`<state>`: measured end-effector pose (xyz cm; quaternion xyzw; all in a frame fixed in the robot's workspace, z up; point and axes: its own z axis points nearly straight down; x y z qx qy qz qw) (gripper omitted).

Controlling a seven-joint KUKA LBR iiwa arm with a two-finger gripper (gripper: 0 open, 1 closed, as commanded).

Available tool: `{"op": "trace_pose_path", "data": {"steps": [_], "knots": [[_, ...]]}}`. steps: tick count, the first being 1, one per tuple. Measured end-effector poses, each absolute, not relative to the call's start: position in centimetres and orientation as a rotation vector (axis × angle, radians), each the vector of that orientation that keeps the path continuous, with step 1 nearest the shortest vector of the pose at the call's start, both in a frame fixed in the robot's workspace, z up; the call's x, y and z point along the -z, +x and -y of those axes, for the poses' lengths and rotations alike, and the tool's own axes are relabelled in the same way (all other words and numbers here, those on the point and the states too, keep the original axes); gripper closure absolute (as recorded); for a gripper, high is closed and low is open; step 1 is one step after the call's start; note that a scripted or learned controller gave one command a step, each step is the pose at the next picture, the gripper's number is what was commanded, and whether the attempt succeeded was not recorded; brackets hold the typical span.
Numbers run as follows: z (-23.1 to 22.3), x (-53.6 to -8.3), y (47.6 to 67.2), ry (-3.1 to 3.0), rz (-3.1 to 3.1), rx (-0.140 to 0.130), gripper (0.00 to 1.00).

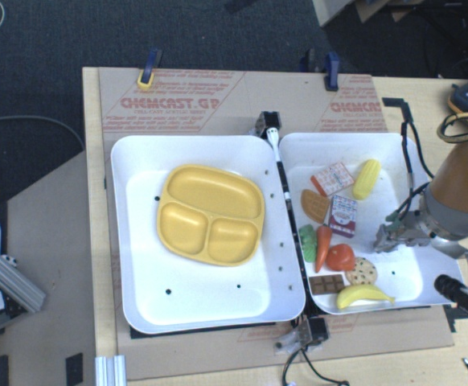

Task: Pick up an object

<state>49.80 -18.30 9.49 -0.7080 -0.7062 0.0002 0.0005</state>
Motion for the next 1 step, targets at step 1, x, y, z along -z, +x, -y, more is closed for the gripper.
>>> {"op": "trace_pose_path", "data": {"steps": [1], "knots": [[18.03,-15.31,49.06,-2.225,2.226,0.003,1.0]]}}
